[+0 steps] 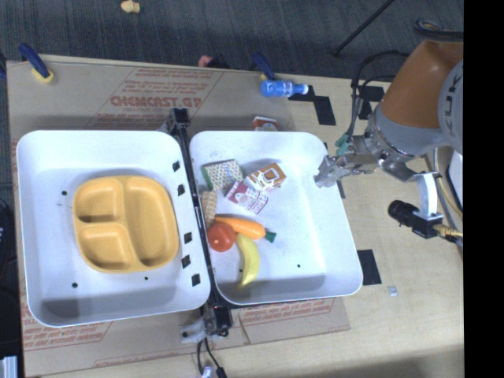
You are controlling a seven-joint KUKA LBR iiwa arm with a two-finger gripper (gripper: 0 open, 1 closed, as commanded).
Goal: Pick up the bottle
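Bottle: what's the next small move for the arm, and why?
Probably swing the gripper up-frame and slightly left toward the blue bottle. The bottle lies on its side on the cardboard outside the right bin, beyond its far rim, while the gripper sits at that bin's right edge, well short of it.

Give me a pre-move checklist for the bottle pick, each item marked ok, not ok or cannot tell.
1. Bottle located: ok. The blue bottle lies on the bench beyond the right bin.
2. Bottle free of clutter: ok, nothing touches it.
3. Gripper over the bottle: not ok, it sits at the right bin's right rim.
4. Gripper carrying nothing: cannot tell.
5. Straight path to the bottle: ok. The banana, carrot and cartons lie lower in the bin.
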